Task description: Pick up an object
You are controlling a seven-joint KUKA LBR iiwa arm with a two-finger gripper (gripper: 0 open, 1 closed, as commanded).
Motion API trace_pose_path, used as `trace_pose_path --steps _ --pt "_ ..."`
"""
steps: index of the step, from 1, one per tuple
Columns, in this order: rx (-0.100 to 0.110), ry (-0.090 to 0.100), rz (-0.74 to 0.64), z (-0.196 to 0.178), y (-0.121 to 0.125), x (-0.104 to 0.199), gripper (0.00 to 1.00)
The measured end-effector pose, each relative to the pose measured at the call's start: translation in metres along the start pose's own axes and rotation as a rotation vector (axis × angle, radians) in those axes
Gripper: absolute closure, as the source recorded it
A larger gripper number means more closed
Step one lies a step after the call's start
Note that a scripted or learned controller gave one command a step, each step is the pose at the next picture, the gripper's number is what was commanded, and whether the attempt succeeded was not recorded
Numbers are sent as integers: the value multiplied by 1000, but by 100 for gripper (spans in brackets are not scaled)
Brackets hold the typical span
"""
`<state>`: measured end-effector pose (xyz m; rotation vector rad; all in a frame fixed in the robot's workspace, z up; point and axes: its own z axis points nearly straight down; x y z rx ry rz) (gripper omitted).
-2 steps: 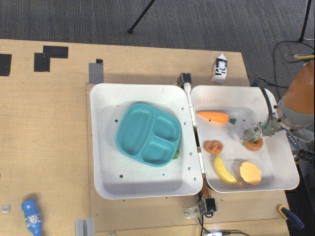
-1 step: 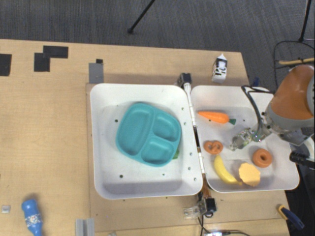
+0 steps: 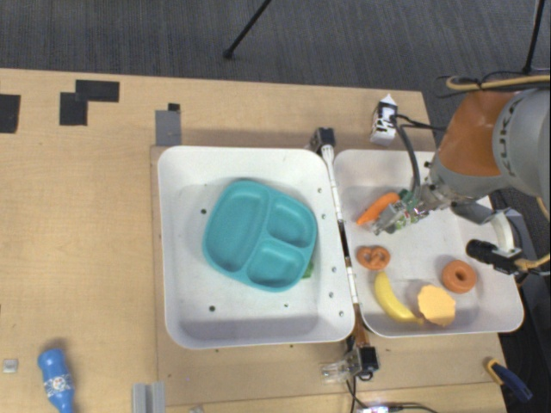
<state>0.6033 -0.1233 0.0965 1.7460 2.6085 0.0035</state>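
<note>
The right bin (image 3: 482, 321) holds an orange carrot (image 3: 375, 210), a round reddish slice (image 3: 373, 256), a yellow banana (image 3: 392, 298), a yellow-orange wedge (image 3: 436, 305) and an orange doughnut (image 3: 459, 276). My gripper (image 3: 399, 217) hangs low over the bin's upper left part, right at the carrot's right end. Its tip is small and cluttered, so I cannot make out whether it touches the carrot. The grey arm with its orange band (image 3: 472, 140) comes in from the right.
A teal divided plate (image 3: 261, 233) lies in the left bin (image 3: 185, 317), with something green (image 3: 307, 270) peeking out under its lower right edge. A blue object (image 3: 54, 379) lies on the bench at the bottom left. Cables run along the right bin's far side.
</note>
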Motion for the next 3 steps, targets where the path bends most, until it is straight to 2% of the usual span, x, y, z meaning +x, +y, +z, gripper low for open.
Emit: trace_pose_path --steps 1,2,3 --pt "-2 -2 168 10 26 22 0" --pt "-5 -3 164 -1 28 22 100" --pt "-2 -1 91 -89 12 86 100"
